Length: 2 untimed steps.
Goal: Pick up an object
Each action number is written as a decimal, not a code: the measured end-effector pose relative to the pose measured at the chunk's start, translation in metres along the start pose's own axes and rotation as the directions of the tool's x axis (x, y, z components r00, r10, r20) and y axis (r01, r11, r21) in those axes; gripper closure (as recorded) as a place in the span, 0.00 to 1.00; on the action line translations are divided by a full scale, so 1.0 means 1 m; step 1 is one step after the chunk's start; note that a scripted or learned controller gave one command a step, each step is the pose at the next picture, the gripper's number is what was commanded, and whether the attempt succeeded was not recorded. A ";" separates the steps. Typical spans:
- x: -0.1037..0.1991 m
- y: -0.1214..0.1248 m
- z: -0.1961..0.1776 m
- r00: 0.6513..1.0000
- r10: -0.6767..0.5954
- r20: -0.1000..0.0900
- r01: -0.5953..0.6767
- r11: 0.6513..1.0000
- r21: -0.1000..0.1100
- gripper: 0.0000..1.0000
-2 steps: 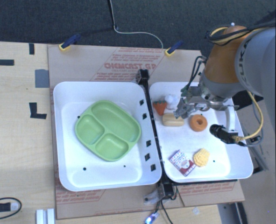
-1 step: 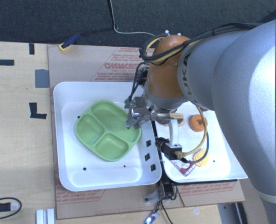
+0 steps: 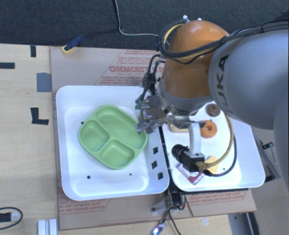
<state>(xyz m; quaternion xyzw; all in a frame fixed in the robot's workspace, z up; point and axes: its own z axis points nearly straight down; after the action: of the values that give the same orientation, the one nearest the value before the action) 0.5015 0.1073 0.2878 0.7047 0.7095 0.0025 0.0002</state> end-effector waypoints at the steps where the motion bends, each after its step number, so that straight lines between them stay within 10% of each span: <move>1: 0.022 -0.008 -0.046 1.000 0.001 0.001 -0.001 1.000 0.001 1.00; 2: -0.028 -0.019 -0.031 1.000 0.011 0.006 -0.011 1.000 0.008 1.00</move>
<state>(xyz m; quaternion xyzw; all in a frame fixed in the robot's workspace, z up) 0.4830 0.0794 0.3191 0.7085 0.7057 -0.0022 -0.0005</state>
